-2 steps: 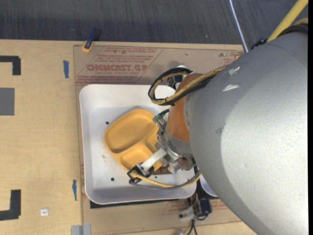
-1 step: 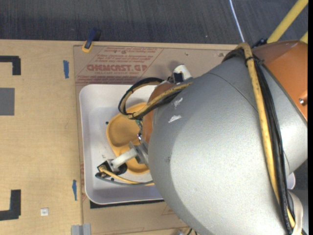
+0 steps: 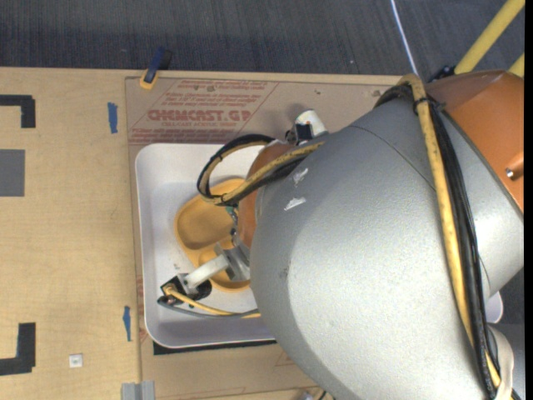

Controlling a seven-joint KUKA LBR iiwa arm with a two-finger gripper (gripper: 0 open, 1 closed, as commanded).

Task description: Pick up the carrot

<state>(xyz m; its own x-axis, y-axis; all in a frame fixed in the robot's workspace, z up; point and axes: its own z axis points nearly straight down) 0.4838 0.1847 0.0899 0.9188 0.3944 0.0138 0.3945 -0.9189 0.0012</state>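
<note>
The grey arm (image 3: 375, 257) reaches in from the right and covers most of the bench. Its gripper (image 3: 236, 244) hangs low over the middle of the left white bin (image 3: 154, 223). Directly left of the gripper lies a yellow-orange rounded thing (image 3: 196, 223) on the bin floor. A smaller orange patch (image 3: 230, 284) peeks out just below the gripper. I cannot tell which of these is the carrot, or whether either touches the gripper. The arm hides the right part of this bin.
The bin sits on a brown cardboard sheet (image 3: 208, 111) with red print. Blue tape marks (image 3: 112, 117) and a small blue-yellow clip (image 3: 155, 67) lie on the bench beyond the bin's far-left corner. Open bench stretches to the left.
</note>
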